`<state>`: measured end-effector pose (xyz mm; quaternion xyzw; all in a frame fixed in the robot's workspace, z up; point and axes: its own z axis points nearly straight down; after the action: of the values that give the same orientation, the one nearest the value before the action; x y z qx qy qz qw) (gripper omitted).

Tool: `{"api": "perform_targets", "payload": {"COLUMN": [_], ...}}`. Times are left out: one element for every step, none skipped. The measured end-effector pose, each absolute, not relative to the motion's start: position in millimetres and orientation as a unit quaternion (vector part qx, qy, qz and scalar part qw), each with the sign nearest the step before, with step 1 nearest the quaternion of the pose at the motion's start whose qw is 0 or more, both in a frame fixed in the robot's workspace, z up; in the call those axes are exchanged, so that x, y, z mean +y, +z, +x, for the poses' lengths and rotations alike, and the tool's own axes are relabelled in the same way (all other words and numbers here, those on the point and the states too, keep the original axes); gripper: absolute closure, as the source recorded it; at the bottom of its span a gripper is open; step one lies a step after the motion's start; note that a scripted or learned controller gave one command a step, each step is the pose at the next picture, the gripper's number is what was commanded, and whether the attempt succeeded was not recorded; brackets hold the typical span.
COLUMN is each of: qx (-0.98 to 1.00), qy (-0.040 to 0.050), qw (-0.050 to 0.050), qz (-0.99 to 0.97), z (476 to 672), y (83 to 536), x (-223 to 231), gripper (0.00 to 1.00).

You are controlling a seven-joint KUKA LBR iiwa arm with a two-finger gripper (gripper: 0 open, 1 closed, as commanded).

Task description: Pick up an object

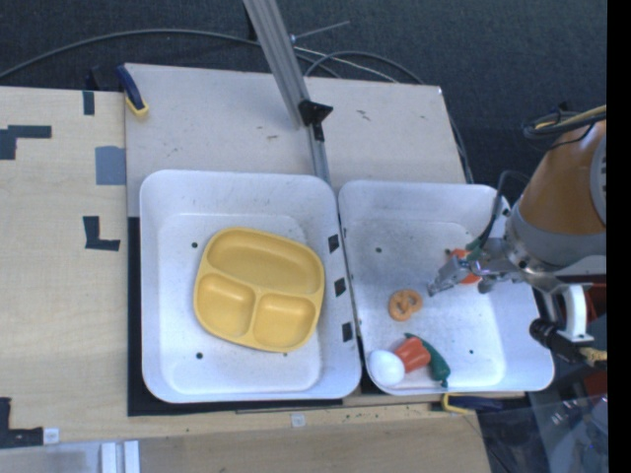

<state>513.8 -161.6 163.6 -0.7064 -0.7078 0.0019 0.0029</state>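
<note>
Pale wood bench (pixel 59 294) carries two white bins. Right bin (pixel 513 363) holds a small brown pastry (pixel 403 304), a white egg (pixel 386 368) and a red-and-green pepper (pixel 422 355); my gripper (pixel 441 282) hangs just beside the pastry, grasping nothing. Left bin (pixel 168 264) holds a yellow divided plate (pixel 259 289).

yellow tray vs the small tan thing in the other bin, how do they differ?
The yellow tray is far larger than the tan piece. The tray lies in the left bin, the tan piece in the right bin by the gripper. The tray has three compartments; the piece is one lump. Both lie ungrasped.
</note>
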Motion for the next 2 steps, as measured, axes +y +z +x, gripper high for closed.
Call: {"api": "perform_targets", "payload": {"qx": [-0.707,-0.708], "qy": [0.0025,0.0009], "qw": [0.004,0.002], "qz": [-0.707,-0.706], "z": [508.3,510.0], "y": [101.9,115.2], "x": [-167.2,-166.7], "gripper": [0.0,1.0]}}
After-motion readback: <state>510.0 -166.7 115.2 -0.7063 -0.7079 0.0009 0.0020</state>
